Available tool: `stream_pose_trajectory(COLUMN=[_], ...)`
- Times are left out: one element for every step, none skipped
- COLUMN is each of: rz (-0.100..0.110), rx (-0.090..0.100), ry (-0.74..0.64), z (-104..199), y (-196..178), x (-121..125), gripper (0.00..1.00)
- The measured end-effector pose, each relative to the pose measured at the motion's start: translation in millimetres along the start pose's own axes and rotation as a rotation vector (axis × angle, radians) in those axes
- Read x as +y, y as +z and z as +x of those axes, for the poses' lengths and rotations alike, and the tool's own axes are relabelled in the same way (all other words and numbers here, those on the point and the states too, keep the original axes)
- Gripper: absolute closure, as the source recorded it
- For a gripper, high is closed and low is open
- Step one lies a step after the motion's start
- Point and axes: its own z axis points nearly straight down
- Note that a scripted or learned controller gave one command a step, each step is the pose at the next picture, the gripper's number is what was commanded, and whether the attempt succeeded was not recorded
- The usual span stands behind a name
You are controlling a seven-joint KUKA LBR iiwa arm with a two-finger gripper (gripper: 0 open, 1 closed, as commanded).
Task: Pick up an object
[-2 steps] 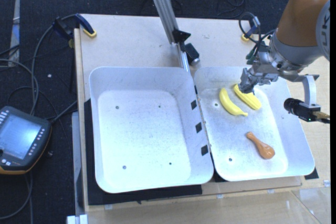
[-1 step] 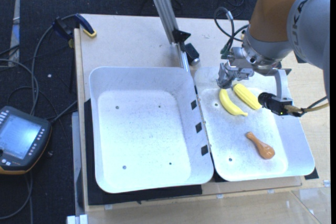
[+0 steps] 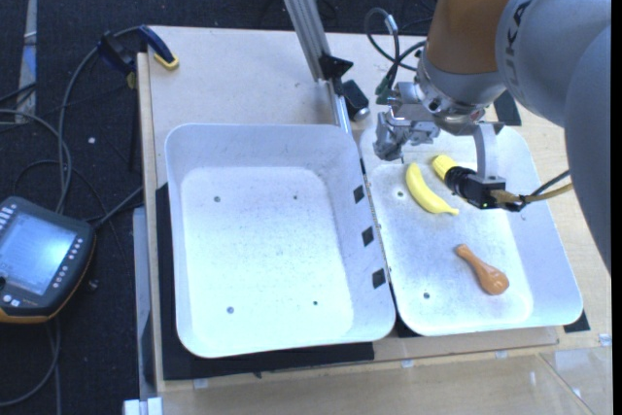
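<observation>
Banana (image 3: 426, 189), yellow and gently curved, lies on the floor of the right-hand bin (image 3: 546, 243) in its far half, with one end toward the far rim and the other toward the near right. No label or sticker can be made out on it. The gripper (image 3: 387, 143) hangs over the far left corner of the same bin, just left of and beyond the banana's far end, close to it but apart. Whether the gripper is open or closed cannot be told from this angle, and nothing is seen held in it. Dark lettering runs along the grey casing of the arm (image 3: 554, 34) beside its orange band (image 3: 476, 0), but it is cut off and cannot be read whole. An orange-brown club-shaped object (image 3: 483, 269) lies nearer the front of the right bin, well apart from the banana. The left bin (image 3: 262, 238) sits alongside, sharing the pale worktop (image 3: 233, 78). On the dark floor to the left rests a handheld control pendant (image 3: 39, 256) with a lit screen whose writing is too small to read.
</observation>
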Motion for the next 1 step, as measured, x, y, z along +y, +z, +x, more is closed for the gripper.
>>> stream_pose_trajectory(rz=[0.0], rx=[0.0], ry=[0.0], z=[46.6], y=[12.5], x=[16.7], gripper=[1.0])
